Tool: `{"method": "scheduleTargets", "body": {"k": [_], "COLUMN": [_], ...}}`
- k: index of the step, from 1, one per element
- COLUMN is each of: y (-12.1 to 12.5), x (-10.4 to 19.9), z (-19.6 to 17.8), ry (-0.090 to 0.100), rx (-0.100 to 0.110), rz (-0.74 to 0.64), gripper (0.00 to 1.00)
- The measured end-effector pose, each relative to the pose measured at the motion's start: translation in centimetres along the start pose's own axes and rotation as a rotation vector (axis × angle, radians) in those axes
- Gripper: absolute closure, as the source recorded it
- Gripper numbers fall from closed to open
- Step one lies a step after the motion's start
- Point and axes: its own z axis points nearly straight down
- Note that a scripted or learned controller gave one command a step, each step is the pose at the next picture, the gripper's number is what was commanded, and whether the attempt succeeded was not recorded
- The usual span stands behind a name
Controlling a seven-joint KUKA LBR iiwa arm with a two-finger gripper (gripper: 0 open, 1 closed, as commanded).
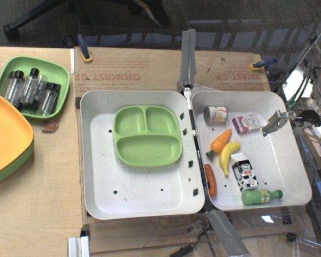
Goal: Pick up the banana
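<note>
Yellow banana (228, 155) in right white bin (289, 194), beside carrot (220, 141)

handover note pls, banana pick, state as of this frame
Gripper: over the right bin's upper right area, nothing visible between its fingers.
Banana: lying in the right bin, between the carrot and the milk carton, touching the carton's upper end. Gripper well apart from it.
Done: nothing; banana not picked.
Left: move left and down to the banana, grasp, lift. Tight neighbours, so a clean grasp may be tricky.
</note>
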Motion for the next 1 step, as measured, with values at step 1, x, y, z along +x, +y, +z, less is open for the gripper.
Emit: {"method": "scheduleTargets", "body": {"k": [1], "y": [0.04], "x": [-0.06], "z": [-0.79], "ry": [-0.001], "rx": [0.002], "rz": [0.001], "gripper": [1.0]}}
